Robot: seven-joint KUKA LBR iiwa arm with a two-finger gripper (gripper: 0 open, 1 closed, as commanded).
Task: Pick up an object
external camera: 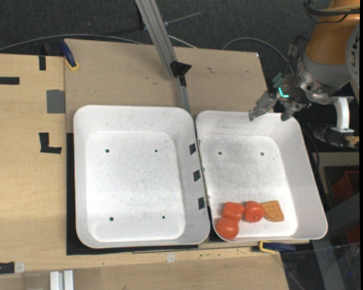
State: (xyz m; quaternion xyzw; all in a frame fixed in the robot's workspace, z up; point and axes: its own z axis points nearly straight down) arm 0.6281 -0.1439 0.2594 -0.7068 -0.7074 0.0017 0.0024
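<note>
Tool [270,109] fingers spread apart with nothing between them, poised over the far right corner of the right bin [290,162], hanging from the grey arm [329,47] that comes in from the right. Three red pieces [238,216] and an orange cracker-like piece [273,211] lie clustered at that bin's near edge, touching one another, well apart from the tool. Beside it on the desk [24,162] sits the left bin [133,168].

Robot lab: plywood bench [139,71], taped markers, twin white bins [133,116], cables on dark floor.
</note>
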